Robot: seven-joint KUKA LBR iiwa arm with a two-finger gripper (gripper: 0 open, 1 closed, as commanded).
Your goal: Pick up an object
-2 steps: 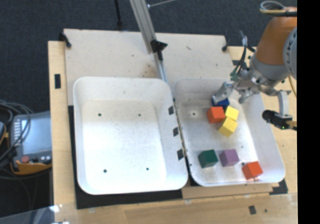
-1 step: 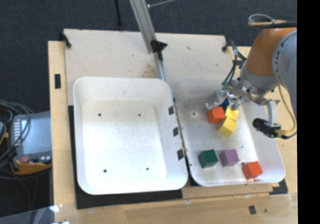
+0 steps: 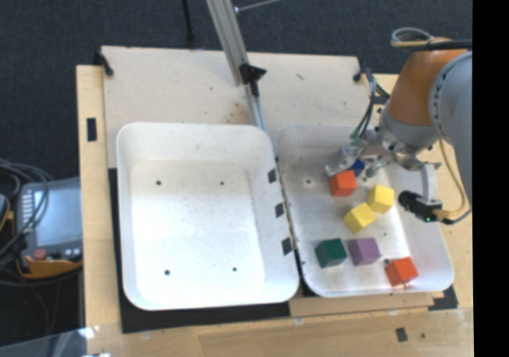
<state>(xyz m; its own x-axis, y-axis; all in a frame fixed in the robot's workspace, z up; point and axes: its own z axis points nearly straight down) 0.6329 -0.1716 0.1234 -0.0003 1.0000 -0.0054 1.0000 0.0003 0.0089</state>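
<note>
Camera view looks down at a slant on two shallow white bins side by side on the surface. The right bin (image 3: 306,180) carries six small blocks: an orange block (image 3: 343,183) near its far middle, two yellow blocks (image 3: 380,197) (image 3: 359,217) touching at a corner beside it, a green block (image 3: 331,252) and a purple block (image 3: 364,250) side by side toward the near edge, and a second orange block (image 3: 401,270) at the near right corner. The left bin (image 3: 199,212) shows bare white floor. The gripper (image 3: 355,163) hangs low over the far part of the right bin, just above the first orange block, which judging by this placement is the likely pick. Nothing sits visibly between its fingers, and I cannot tell whether they are spread or clenched. All blocks rest on the bin floor, so no pick looks done yet.
</note>
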